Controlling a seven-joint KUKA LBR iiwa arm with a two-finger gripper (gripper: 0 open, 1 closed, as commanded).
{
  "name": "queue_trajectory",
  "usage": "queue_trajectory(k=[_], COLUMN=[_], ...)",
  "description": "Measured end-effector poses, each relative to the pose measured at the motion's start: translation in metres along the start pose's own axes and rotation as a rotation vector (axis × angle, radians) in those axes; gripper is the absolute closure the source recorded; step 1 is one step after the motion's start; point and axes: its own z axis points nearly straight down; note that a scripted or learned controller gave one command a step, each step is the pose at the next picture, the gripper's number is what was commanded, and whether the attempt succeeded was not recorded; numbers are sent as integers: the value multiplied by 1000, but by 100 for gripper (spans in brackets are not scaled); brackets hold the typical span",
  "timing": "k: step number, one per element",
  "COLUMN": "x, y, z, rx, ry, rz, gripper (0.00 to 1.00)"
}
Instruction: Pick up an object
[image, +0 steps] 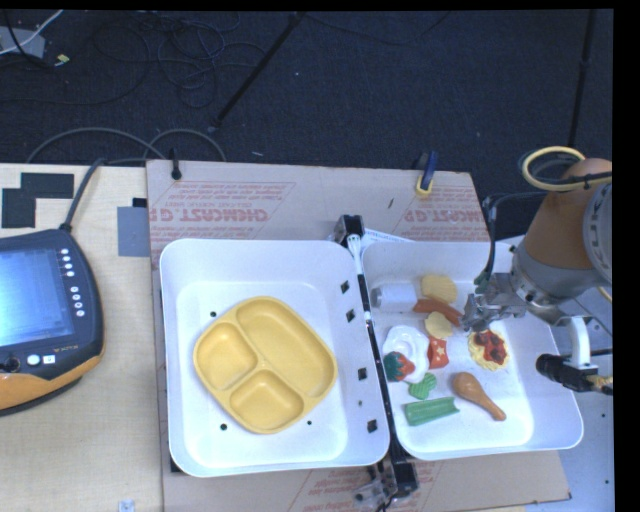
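Fingers (480, 316) just above pasta piece (488, 349), right bin (560, 425).

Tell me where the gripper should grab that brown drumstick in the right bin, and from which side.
Probably the drumstick is best taken from straight above, at its narrow handle end toward the bin's lower right. It lies flat and slanted, with bare floor along that thin part, while the rounded head sits nearer the green piece. Set the fingers across the shaft.
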Motion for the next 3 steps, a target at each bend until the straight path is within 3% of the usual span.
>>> queue_trajectory(k=[1,2,3], x=[1,-15,-30], y=[-1,-51,-96], z=[-4,28,28], rx=[-2,-26,-22], ry=[1,-5,-3], rz=[-1,-5,-7], gripper=[0,0,0])
